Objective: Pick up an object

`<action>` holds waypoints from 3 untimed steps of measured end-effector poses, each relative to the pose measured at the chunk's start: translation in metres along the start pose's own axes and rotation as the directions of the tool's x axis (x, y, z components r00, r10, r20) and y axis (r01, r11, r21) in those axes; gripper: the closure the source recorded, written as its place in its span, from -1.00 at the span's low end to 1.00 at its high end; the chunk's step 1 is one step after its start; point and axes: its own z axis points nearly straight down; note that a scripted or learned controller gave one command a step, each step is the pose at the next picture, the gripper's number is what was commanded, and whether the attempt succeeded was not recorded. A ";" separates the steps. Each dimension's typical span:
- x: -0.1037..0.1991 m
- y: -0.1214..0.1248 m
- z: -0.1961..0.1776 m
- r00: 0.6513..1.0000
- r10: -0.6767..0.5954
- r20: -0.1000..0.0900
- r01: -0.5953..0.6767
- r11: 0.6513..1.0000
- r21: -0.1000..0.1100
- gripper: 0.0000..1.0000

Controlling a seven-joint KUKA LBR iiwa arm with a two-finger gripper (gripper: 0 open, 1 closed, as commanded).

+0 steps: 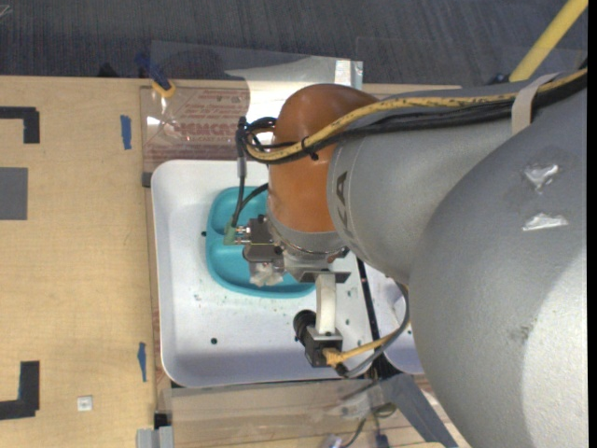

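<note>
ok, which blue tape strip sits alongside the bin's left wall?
The lower strip, by the white bin's near-left corner. The upper strip lies on the cardboard beyond the bin's far corner.

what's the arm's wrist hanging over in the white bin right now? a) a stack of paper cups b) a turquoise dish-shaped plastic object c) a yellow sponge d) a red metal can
b: the turquoise dish-shaped plastic object lies in the shallow white bin, and the grey arm's orange band and wrist sit directly above it, covering its right part; nothing red or yellow lies in that bin.
</note>
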 end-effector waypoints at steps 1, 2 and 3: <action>0.011 -0.004 -0.004 0.959 0.283 0.001 -0.283 0.959 0.001 1.00; 0.019 -0.012 0.014 0.998 -0.066 0.000 0.066 0.998 0.005 1.00; 0.012 -0.012 0.003 0.852 0.524 0.000 -0.524 0.852 0.001 1.00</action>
